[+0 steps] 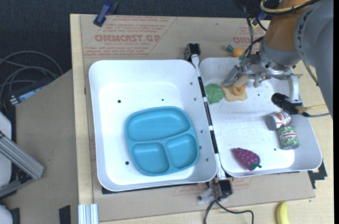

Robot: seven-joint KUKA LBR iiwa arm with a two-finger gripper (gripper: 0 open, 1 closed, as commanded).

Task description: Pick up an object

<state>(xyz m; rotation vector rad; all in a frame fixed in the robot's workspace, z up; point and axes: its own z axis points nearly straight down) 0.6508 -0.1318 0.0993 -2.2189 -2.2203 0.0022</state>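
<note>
Left bin (106, 112) cradling blue divided tray (161, 139), lying flat at centre. Right bin (304, 162) gathering small items within arm's reach: can (286, 133) at 3 o'clock, purple grapes (245, 158) at 6, green piece (214, 93) at 10. Gripper (242, 79) hovering at 11, fingers spread, straddling tan pastry-like toy (235, 91), seemingly lining up grasp; nothing lifted yet.

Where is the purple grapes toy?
The purple grapes lie in the right bin, near its front edge, to the left of and below the small can and far from the blue tray in the left bin.
</note>
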